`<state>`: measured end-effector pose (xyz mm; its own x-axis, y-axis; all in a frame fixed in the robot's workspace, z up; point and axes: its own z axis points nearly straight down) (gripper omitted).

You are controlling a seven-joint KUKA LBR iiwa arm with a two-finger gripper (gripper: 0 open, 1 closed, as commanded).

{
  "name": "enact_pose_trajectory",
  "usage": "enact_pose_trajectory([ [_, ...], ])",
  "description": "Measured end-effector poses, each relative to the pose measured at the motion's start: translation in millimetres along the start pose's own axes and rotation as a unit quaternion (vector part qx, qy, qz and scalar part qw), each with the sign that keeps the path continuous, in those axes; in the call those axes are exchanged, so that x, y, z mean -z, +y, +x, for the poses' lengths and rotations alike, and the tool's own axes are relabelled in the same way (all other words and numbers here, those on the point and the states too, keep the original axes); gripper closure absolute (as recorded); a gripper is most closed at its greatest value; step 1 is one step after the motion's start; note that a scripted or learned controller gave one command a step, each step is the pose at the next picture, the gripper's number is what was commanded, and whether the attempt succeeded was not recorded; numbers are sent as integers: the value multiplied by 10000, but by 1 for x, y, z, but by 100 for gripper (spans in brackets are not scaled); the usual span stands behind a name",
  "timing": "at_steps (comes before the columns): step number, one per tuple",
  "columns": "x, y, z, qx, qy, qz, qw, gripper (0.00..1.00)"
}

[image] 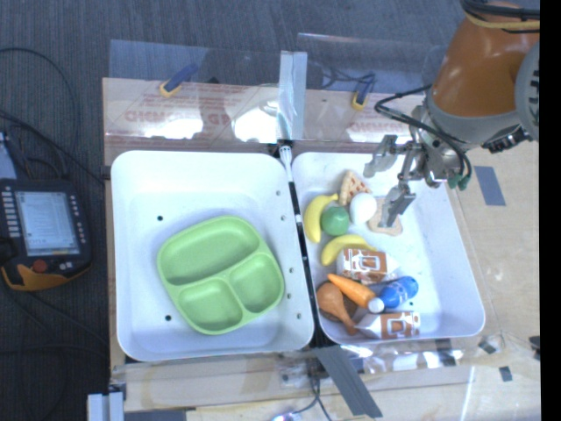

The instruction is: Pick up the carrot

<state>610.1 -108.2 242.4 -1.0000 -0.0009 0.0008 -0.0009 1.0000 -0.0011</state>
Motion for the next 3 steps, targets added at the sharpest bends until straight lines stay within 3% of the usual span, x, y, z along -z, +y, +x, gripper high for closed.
enact_pose_trajectory([
  [1,-51,44,49,-131,5,-8,9999,0],
  [2,-152,-9,84,841,-49,-11,9964,0],
  [3,-151,3,104,224,-132,25,9997,0],
])
